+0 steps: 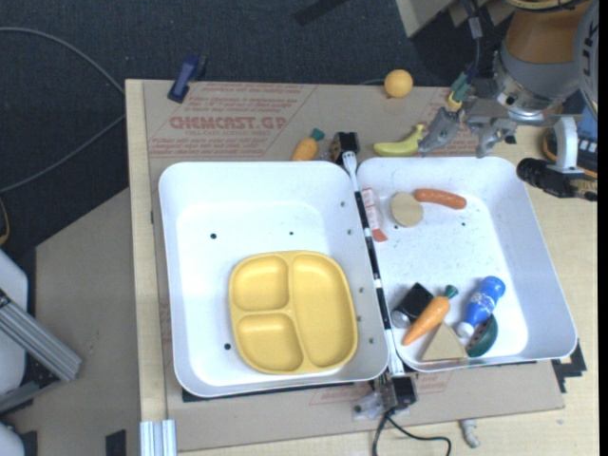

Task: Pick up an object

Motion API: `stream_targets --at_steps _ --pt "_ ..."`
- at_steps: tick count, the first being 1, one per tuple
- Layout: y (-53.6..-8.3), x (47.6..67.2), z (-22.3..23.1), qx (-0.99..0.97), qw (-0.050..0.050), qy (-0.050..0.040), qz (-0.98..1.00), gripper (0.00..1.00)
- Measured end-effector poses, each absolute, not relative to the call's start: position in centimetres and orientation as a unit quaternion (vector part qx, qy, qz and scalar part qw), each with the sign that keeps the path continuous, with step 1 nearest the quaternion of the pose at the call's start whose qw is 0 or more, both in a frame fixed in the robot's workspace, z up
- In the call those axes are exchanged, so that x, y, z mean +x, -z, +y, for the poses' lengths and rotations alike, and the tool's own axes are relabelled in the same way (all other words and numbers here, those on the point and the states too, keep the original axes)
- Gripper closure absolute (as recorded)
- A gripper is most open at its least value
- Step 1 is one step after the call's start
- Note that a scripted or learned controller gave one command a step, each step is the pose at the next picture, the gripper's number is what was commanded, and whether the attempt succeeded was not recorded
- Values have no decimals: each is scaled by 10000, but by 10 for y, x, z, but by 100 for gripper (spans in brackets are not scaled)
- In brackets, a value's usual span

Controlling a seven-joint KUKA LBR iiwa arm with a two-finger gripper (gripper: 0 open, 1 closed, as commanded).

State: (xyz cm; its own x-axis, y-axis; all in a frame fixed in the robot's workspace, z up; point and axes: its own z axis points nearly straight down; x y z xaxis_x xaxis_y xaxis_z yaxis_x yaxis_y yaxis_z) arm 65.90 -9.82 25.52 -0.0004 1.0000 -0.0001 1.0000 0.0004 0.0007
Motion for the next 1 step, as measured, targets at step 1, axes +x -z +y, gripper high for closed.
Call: stream_targets --at_steps 1 --pt "-138 596 -105 7075 -10 9 7067 0"
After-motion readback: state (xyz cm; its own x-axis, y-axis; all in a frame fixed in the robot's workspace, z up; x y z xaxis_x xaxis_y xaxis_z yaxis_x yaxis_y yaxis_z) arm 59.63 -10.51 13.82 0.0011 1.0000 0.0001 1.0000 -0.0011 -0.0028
